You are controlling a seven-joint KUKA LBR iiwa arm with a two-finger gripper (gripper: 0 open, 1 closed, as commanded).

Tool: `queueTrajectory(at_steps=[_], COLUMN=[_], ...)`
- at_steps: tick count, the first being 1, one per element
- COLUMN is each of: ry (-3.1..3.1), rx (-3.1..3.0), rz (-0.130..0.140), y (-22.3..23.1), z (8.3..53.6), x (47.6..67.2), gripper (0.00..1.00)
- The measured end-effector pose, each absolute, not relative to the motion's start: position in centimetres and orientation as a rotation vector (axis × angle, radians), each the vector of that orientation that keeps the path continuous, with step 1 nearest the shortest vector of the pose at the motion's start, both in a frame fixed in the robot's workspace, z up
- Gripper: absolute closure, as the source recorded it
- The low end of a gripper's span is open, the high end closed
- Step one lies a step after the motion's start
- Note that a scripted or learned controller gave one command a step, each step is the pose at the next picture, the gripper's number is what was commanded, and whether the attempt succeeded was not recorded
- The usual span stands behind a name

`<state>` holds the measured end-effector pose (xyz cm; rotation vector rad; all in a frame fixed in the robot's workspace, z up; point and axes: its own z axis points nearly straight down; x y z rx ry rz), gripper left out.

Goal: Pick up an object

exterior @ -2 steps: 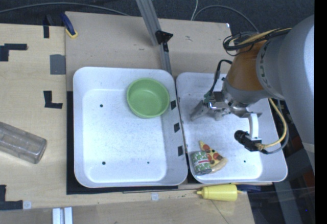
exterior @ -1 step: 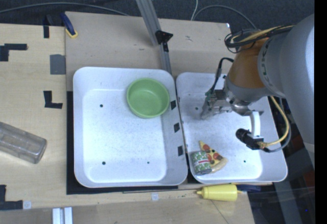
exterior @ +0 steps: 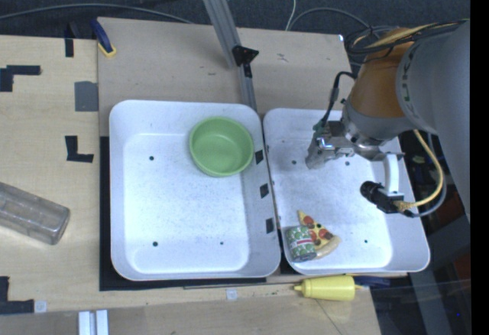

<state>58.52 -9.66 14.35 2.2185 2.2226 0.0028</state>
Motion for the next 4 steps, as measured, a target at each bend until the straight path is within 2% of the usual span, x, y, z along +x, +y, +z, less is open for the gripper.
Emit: queueTrajectory(at_steps=[2,3,4], ry=[2.221,2.230,2.230], rx=[2.216,2.216,2.215], rz=[0.004,-0.001,0.001], y=[-9.8,-4.6,0.7], z=[24.2,22.9,23.8], x=[59.4,60.6,61.0], gripper=[1.00,1.00,1.00])
